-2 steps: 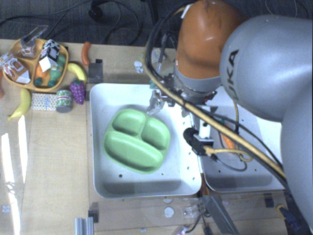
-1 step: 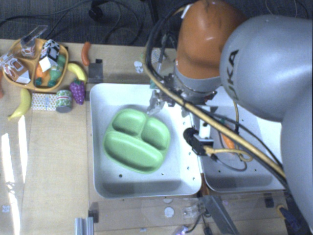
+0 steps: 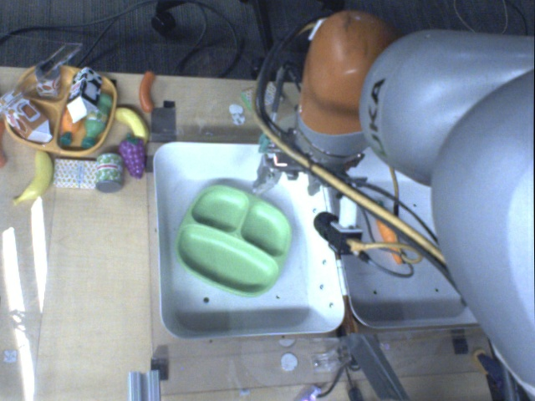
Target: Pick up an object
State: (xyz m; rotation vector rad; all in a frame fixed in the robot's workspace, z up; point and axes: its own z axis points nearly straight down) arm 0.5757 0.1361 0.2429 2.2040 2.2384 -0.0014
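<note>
Two shallow white bins sit side by side on the bench. At the near edge, a few small metal fittings (image 3: 288, 361) lie on the wood just in front of the left bin (image 3: 167, 249). Inside that bin, a green divided plate (image 3: 234, 239) with three compartments lies flat and slightly turned, filling much of the floor and touching neither the left nor the near wall. The right bin (image 3: 401, 303) is largely covered by the grey arm (image 3: 468, 140), which enters from the right; on the visible part of its floor, an orange object (image 3: 386, 234) lies partly hidden under dark and yellow cables (image 3: 359, 203) that trail across the divide between the bins.

Farther back, the gripper (image 3: 269, 170) hangs over the far right part of the left bin, just beyond the green plate's far edge, below the arm's orange band (image 3: 343, 57). Nothing shows between its fingers, and whether they are spread or closed cannot be told from this angle.

At the far left of the bench, well apart from the bins, a yellow bowl (image 3: 38, 132) holds mixed small items. Near it lie a banana (image 3: 38, 178), a bunch of purple toy grapes (image 3: 134, 157), a small can (image 3: 109, 172) and a flat box (image 3: 73, 174). An orange-red piece (image 3: 147, 90) lies at the bench's far edge.
</note>
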